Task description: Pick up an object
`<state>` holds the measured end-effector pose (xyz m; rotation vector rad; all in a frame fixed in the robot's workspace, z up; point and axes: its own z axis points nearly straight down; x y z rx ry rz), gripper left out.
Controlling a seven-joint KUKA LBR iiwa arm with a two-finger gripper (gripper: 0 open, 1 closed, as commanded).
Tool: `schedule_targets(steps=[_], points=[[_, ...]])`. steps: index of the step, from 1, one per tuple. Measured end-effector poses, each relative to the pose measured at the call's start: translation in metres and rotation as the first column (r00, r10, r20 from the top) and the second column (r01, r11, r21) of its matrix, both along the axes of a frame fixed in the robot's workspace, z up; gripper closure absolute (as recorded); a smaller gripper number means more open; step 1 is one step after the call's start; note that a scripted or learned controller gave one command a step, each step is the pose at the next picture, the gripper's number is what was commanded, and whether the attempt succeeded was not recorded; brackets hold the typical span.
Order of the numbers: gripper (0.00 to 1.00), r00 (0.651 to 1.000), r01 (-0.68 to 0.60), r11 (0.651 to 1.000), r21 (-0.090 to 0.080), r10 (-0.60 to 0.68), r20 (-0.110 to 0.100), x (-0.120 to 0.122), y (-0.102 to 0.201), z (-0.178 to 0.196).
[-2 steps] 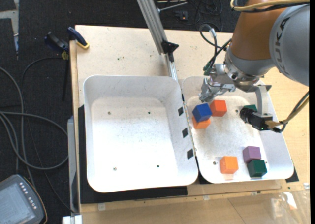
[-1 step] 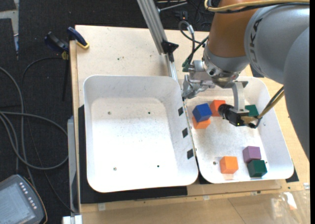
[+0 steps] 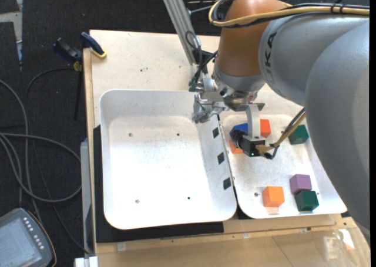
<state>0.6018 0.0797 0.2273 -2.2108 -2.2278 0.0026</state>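
Nearest the camera, an orange block, a dark green block and a purple block sit at the front of the right-hand bin (each probably light, rigid, and best pinched across two flat opposite sides). Farther back lie a blue block and a green block. Beyond them, the tool hangs over the ridge between the bins; whether it is released or clenched cannot be told.

The left bin looks like smooth white plastic, the bench like pale matt board, the orange block matt.
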Motion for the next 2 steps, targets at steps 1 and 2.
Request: schedule_targets(steps=[1,2], points=[[1.0,1.0,0.004,1.0,-0.001,-0.004,0.006,0.0075,0.0094,0.0179],[0.0,1.0,0.005,1.0,-0.002,-0.005,0.004,0.0069,0.0088,0.0169]])
